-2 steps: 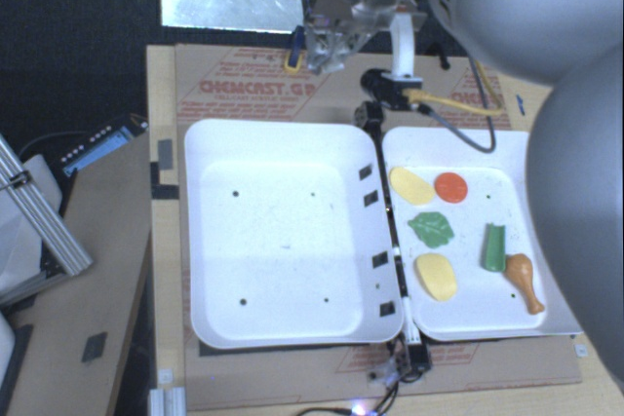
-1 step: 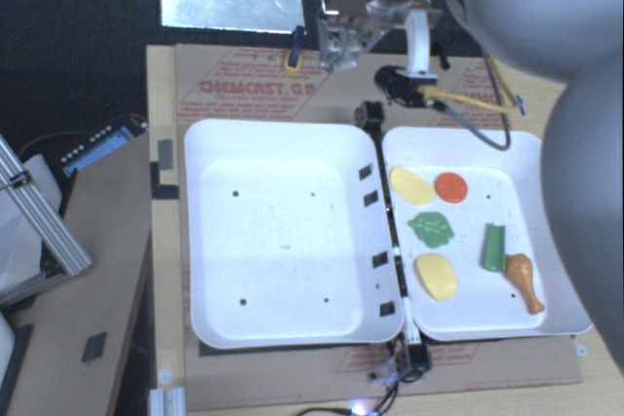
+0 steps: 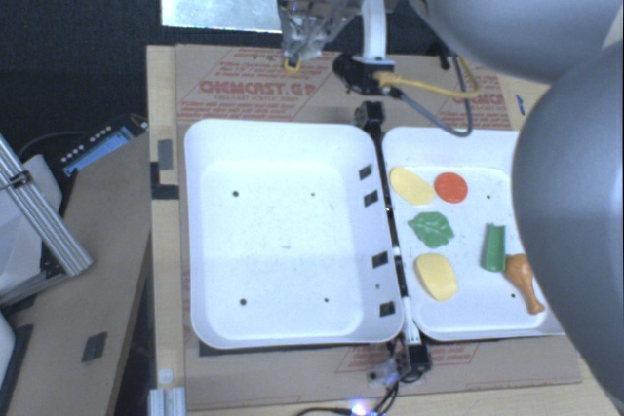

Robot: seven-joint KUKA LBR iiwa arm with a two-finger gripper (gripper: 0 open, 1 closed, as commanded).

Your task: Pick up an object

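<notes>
The right bin holds six things: near its front edge two, a yellow piece and an orange-brown drumstick; mid-bin a green leaf and a green stick; toward its back edge another yellow piece and one red disc. The left bin sits beside it on the cardboard-covered surface. Beyond the bins' back edge hangs the gripper, a small yellow bit between its closed fingertips.

Fixed overhead camera, slanted, perhaps mid-range, over bins

Left bin floor bare, open from above; grey arm overhangs right bin.
</notes>
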